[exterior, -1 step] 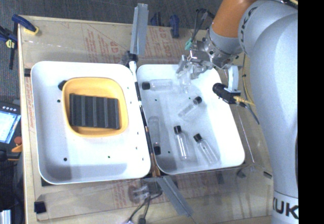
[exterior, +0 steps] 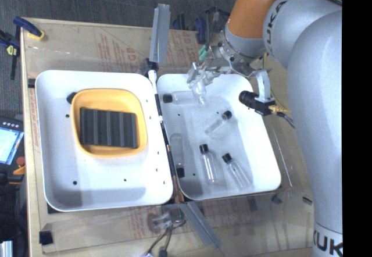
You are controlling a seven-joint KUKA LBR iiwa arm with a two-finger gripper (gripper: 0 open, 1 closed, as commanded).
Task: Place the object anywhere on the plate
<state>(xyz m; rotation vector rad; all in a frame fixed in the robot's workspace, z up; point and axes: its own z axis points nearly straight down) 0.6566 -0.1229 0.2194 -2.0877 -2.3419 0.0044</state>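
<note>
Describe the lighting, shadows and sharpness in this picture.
Camera view: even overhead light; soft shadow along the left bin's near wall; the clear bottles wash out against the right bin; the gripper looks faint and slightly blurred; the yellow plate reads sharply.

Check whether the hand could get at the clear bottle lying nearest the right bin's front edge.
Probably yes: that bottle lies apart from its neighbour, uncovered, and the hand hangs above the same bin.
</note>
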